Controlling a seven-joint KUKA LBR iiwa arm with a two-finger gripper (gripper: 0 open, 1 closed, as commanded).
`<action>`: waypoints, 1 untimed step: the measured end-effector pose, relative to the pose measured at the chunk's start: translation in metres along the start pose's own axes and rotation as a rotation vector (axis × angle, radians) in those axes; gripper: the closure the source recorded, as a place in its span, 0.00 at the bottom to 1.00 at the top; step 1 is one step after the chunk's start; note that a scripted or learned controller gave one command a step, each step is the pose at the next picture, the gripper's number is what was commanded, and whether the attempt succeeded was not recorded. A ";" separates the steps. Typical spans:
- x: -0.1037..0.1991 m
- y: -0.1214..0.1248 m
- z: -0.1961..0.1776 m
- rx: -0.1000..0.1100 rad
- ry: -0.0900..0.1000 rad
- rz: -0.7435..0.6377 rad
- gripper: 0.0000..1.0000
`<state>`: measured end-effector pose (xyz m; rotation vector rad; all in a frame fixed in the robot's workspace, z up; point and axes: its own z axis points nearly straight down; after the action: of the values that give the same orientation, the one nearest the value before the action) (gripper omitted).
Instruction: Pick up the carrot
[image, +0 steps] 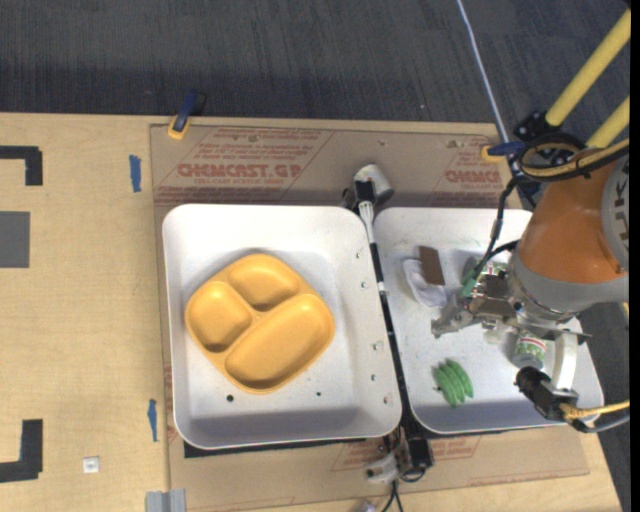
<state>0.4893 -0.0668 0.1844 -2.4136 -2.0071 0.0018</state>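
Carrot spot unclear, probably hidden under the arm near the green pod (453, 381) in the right bin (500, 420). Gripper (462, 308) hangs low just behind the pod, likely there to search or grab. Can't tell if it's apart or together; nothing seen held.

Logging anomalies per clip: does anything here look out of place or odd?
Nothing spilled or damaged. The odd part: no carrot can be made out. The right bin shows a green item and a brown block; the gripper hovers between them.

Wooden bench (70, 330), cardboard sheet (300, 160), two white bins (190, 300)
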 end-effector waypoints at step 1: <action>0.000 0.001 -0.010 -0.002 0.000 0.000 1.00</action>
<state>0.4902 -0.0667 0.1942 -2.4156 -2.0078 -0.0005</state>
